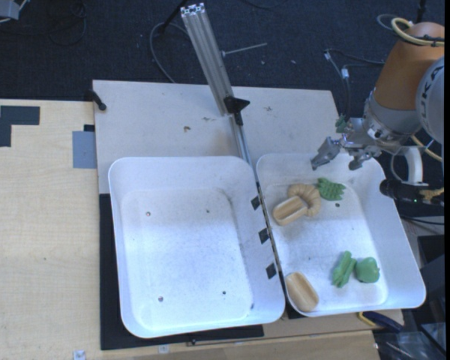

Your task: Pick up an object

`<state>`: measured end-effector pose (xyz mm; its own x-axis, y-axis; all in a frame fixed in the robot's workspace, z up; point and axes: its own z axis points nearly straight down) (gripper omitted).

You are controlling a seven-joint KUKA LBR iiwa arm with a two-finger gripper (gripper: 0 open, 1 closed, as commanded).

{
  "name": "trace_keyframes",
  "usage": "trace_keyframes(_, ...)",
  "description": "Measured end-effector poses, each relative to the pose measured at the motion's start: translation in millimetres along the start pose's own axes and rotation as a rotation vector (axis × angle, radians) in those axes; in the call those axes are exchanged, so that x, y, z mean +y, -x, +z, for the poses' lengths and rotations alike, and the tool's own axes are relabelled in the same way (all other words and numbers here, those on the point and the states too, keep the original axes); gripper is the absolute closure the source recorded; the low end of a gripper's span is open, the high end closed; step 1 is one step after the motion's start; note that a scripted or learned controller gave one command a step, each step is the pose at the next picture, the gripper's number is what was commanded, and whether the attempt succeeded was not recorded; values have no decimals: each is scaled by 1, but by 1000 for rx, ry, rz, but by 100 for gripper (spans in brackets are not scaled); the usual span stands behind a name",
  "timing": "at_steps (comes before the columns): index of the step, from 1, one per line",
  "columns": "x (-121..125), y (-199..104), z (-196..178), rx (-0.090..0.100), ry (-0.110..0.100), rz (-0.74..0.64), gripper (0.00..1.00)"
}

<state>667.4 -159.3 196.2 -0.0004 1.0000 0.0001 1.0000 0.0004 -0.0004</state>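
The likeliest thing to be picked is the small leafy green plastic toy (331,190), which lies near the far end of the right-hand shallow white bin (405,261), just below the tool (343,153). It looks light and stiff, with a ragged outline, so it should lift easily but could twist out of a pinch; a hold across its narrower middle seems the safest. Touching or just beside it on the left sits a tan bread-shaped toy (295,203), bulkier and smooth-surfaced, probably hard plastic or foam and a little slippery; it would want a wider hold across its short side.

Farther toward the near end of the same bin lie a green pod-shaped toy (342,269) and a rounder green lump-shaped toy (367,270), touching each other, and a tan oval bun-shaped toy (302,291) against the bin's left wall.

The tool hangs above the bin's far rim, apart from every object, with nothing between its fingers; whether they are spread or pressed together cannot be told from this angle. The grey arm with its orange band (405,66) reaches in from the right.

The left-hand shallow white bin (127,178) stands beside the first on the pale table (165,118).
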Motion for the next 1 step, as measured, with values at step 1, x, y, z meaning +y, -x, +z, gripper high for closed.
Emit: trace_keyframes(1,-81,-5,59,1,-5,1,0)
